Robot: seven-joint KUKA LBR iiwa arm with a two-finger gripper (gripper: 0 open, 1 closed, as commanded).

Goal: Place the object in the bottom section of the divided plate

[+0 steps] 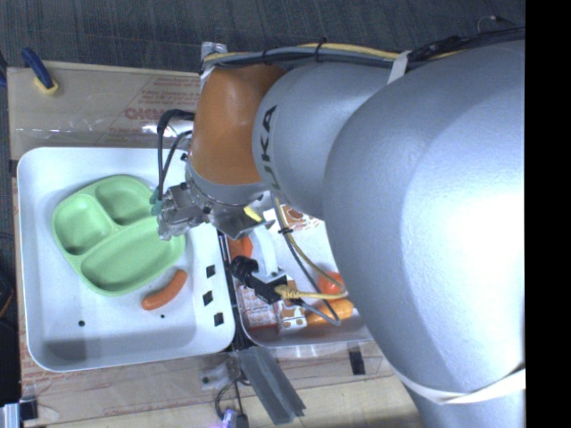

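Note:
A green divided plate (103,230) lies in the left white bin (53,337), its large bottom section nearest the front. An orange sausage-shaped object (165,290) rests on the bin floor just below the plate's lower right rim, outside the plate. My gripper (169,217) hangs over the plate's right edge, beneath the orange band of the arm. No object shows between its tips.
The right bin (308,333) holds several orange and red items, mostly hidden under the big grey arm. Cables run along the wrist. A blue clip (40,69) sits on the cardboard at the far left. Bare bin floor lies at the left bin's front.

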